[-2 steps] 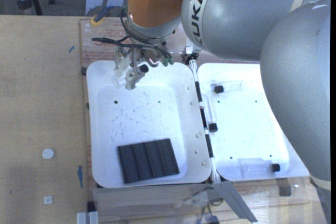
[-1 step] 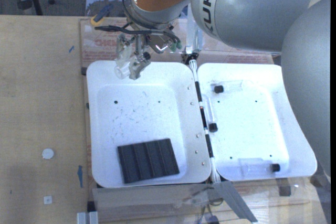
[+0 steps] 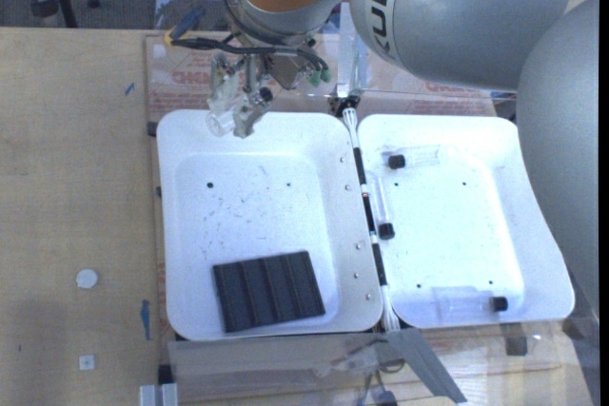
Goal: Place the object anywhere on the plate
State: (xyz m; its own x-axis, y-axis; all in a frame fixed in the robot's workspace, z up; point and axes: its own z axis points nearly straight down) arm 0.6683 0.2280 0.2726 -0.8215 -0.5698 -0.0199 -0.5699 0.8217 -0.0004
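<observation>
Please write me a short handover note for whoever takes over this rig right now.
Claw: hovering over the far rim of the left bin, near its far left corner; nothing visibly between its tips, and the view does not settle whether it is open or shut.
Dark ribbed rectangular block: lying flat in the left bin, near its front edge, well away from the claw.
Right bin: a few small clear pieces with black ends, one at the back, one at the front.
Done: no pick or placement evident.
Left: grasp the object and set it on the plate; I cannot identify either with certainty here.
</observation>
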